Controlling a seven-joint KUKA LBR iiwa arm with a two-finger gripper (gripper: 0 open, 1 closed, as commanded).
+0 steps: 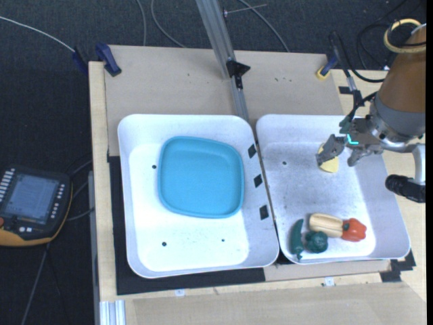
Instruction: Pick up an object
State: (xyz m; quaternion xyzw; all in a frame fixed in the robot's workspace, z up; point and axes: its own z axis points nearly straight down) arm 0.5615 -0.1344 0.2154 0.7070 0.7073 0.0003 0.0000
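Gripper hangs low over the right bin, at that bin's far right part, with its fingers spread wide. A small yellow piece lies on the bin floor beside the left finger, partly under it, not between the two. Nothing is held. I judge this the approach step, with the yellow piece the likely target. Other candidates sit along the right bin's near edge: a tan roll touching a red pepper, and a green item just left of them. The left bin carries a blue plate. Next, the gripper needs to shift so the piece sits between the fingers, then descend and close.
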